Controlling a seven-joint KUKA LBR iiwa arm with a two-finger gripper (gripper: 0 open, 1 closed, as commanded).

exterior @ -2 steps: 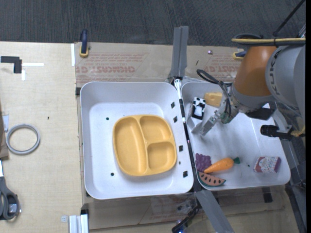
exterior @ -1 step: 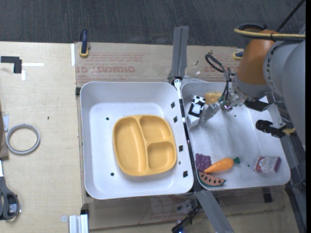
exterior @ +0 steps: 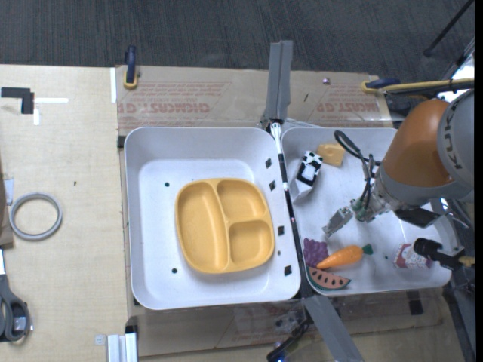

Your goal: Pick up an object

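We watch the gripper (exterior: 341,220) hover mid right bin (exterior: 438,281), jaws' state we cannot tell. Nearest, the small orange plastic carrot (exterior: 341,258) lies lower centre: light, rigid, slick. We judge its thick middle the best hold.

My one camera sits fixed above the bench (exterior: 60,127) and looks down at a slant, so the far edge of the bench lies toward the top of the picture with dark floor (exterior: 226,13) beyond it. I see both white bins whole: the left bin (exterior: 143,225) near the middle, the right bin (exterior: 377,274) toward the right side. The near edge of the bench runs along the bottom. The arm (exterior: 419,145) enters from the right, close under the lens, looming large.
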